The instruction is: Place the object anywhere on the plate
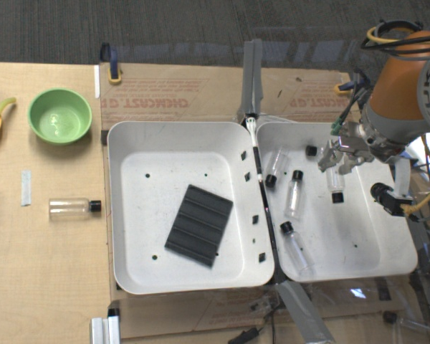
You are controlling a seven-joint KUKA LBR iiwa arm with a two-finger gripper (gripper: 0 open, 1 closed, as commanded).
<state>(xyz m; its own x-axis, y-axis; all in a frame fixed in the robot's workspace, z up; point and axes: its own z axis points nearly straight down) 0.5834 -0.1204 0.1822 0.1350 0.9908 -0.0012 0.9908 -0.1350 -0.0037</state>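
Note:
A dark ribbed rectangular plate [199,225] lies tilted in the left bin [129,264]. The right bin [387,256] holds several clear vials with black caps. One vial [336,183] lies just below my gripper [335,162], cap toward the front; I cannot see whether it is gripped. My gripper hangs over the back middle of the right bin, well to the right of the plate. Other vials lie at the bin's left side [294,194], near the divider [275,168] and toward the front [298,247].
A small black cap [311,150] sits loose at the back of the right bin. On the bench to the left stand a green bowl [60,115] and a lying clear bottle [72,206]. Cables [398,34] loop over the arm at the right.

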